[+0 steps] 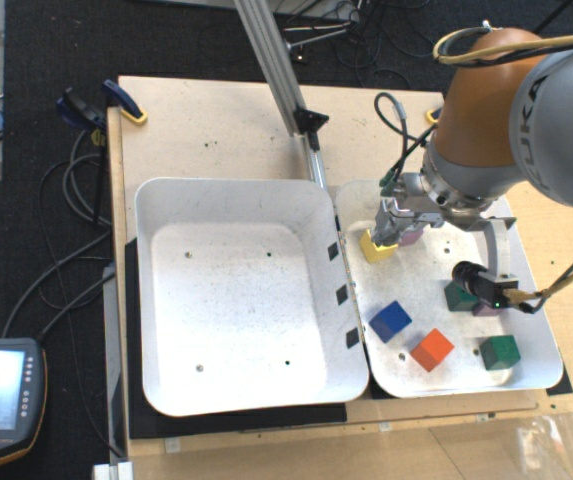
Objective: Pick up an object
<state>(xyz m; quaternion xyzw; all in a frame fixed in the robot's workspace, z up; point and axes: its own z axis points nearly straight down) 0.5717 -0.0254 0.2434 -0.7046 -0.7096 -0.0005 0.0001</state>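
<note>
Gripper (394, 230): low in the right bin (526, 368), down over the yellow block (376, 247); whether it grips cannot be told.
Yellow block: near the right bin's far-left corner, partly under the gripper.
Other blocks: blue block (390, 320), orange block (431, 350), green block (499, 352), all nearer the front.
Left bin (166, 208): beside it on the tabletop (216, 128).

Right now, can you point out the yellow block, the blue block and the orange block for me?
yellow block (376, 248): camera view, on its visible front face.
blue block (390, 320): camera view, middle of its top face.
orange block (432, 349): camera view, middle of its top face.
</note>
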